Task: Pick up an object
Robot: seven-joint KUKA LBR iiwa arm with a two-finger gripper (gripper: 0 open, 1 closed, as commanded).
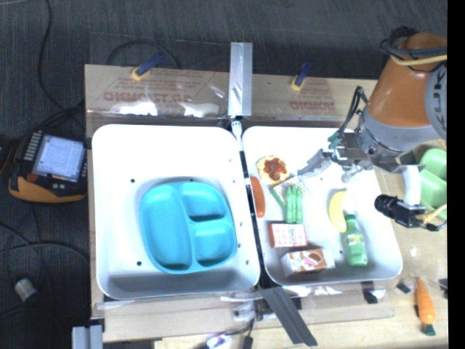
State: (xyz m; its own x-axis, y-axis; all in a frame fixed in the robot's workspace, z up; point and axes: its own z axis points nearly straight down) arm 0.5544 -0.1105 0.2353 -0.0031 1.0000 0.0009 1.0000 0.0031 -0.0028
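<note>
Dark carpet surrounds the bench with its two white bins. Over the right bin (392,257), the gripper (317,163) hangs above the far half; its opening cannot be told, nothing visibly held. Nearest beneath, just left and nearer, lies the green bundle (293,202), long axis running far-to-near.

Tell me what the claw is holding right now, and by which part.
Nothing that I can see. The claw hangs over the right bin, above the asparagus and near the pizza, with no item between its tips.
</note>
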